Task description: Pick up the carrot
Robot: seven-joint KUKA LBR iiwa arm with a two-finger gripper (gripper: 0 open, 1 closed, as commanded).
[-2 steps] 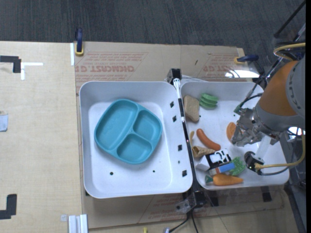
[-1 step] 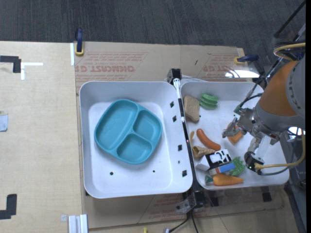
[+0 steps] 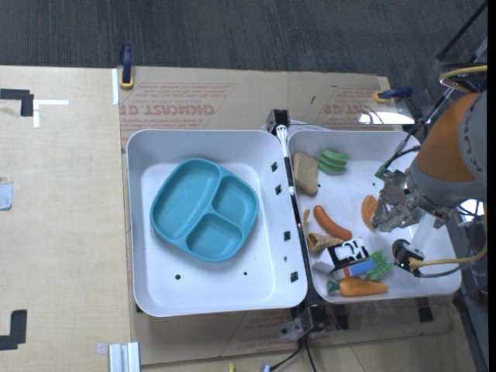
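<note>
Lying flat along the right bin's point(image 3: 434, 289) six o'clock rim, the carrot point(image 3: 363, 287) sits just beside a blue-and-green toy point(image 3: 366, 268). Toward one o'clock of it, past open white floor, the gripper point(image 3: 390, 211) hangs near an orange piece point(image 3: 369, 208); whether its fingers are parted or closed I cannot tell.
</note>
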